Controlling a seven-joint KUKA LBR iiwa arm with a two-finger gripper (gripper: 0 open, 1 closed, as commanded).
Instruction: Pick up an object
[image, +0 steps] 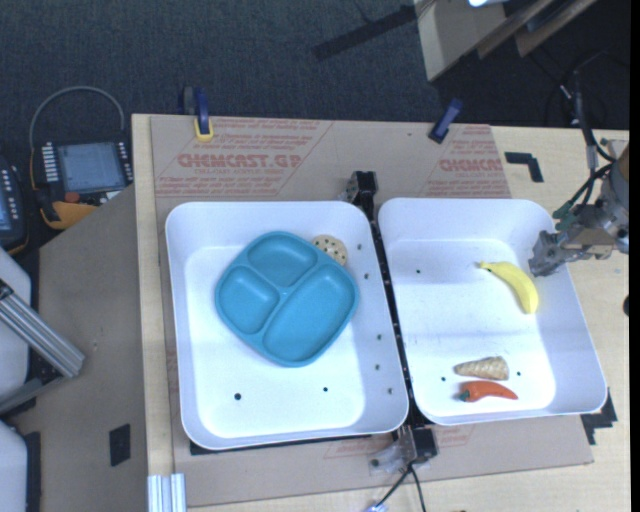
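Observation:
A yellow banana (514, 283) lies in the upper right part of the right bin (440, 300). Near that bin's front lie a beige cone-shaped object (483, 368) and, just below it, a red pepper (488, 392). My gripper (546, 256) hangs at the right bin's right rim, a short way right of the banana and slightly above it in the view. Nothing shows between its fingers.
In the left bin (200, 380) sits a blue divided plate (287, 297), with a round cookie (329, 246) tucked at its upper right edge. A black clamp (361, 186) stands between the bins at the back. Cables hang near the arm at the right.

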